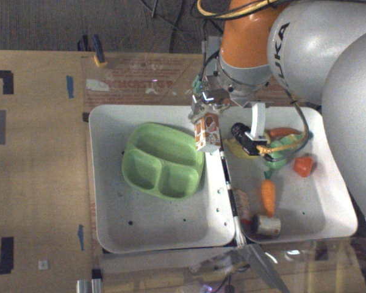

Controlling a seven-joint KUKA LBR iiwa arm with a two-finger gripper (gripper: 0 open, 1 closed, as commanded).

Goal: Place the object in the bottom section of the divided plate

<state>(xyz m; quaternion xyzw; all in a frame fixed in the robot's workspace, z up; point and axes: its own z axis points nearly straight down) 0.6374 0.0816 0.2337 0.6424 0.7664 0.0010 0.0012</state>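
While the gripper is clamped on a small printed carton above the bins' divider, the glossy green three-section plate sits mid-frame in the left bin. Carrot, orange block lie right.

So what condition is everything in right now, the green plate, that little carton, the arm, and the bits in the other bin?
Divided plate: upright in the left bin, sections bare.
Small carton: between the fingers of the gripper, raised by the plate's right edge.
Carrot: lying loose in the right bin.
Red piece: lying loose beside it.
Small can: on its side.
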